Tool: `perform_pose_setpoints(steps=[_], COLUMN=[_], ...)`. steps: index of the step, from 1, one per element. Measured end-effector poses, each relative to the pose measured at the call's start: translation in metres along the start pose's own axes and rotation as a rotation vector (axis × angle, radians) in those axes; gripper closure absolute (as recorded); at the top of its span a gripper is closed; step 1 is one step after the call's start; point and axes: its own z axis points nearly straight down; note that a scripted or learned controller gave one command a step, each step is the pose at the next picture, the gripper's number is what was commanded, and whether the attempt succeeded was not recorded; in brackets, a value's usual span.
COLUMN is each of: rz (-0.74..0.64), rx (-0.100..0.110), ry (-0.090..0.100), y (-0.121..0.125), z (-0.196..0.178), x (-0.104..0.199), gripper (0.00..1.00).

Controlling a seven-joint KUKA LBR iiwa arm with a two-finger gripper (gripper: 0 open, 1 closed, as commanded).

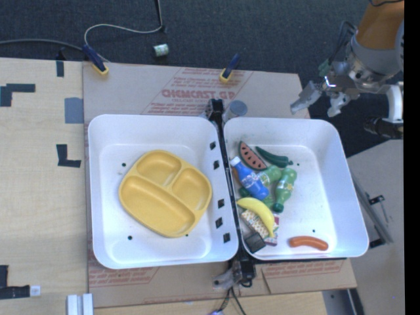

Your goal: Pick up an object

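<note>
we see our hand [325,100] hanging above the far right corner of the worktop [39,176], just outside the back rim of the shallow white plastic bin on the right [331,176]. its two pale fingers [305,102] are spread apart with nothing between them.

no object is named for us, so any of the toys heaped along that bin's left wall will do. they lie down and to the left of the hand in the view, nearer the front of the worktop. closest to it is the red watermelon slice with dark seeds [251,156], beside a dark green pepper-like piece [273,156]. below those come a blue and white bottle [251,179], a green plastic bottle [283,186] and a smooth yellow banana [258,209], its long axis running diagonally. a glossy orange-red sausage [308,243] lies alone near the front rim, well apart from the pile, long axis nearly left to right; we judge it the easiest to close on.

the left white bin [105,241] carries a yellow three-compartment plastic plate [165,192].
</note>
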Motion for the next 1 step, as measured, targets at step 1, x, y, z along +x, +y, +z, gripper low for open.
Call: perform_pose_setpoints(steps=[1], rz=[0.000], rx=[0.004], ry=[0.002], y=[-0.0378], z=[0.1351], x=[0.0450], gripper=[0.00])
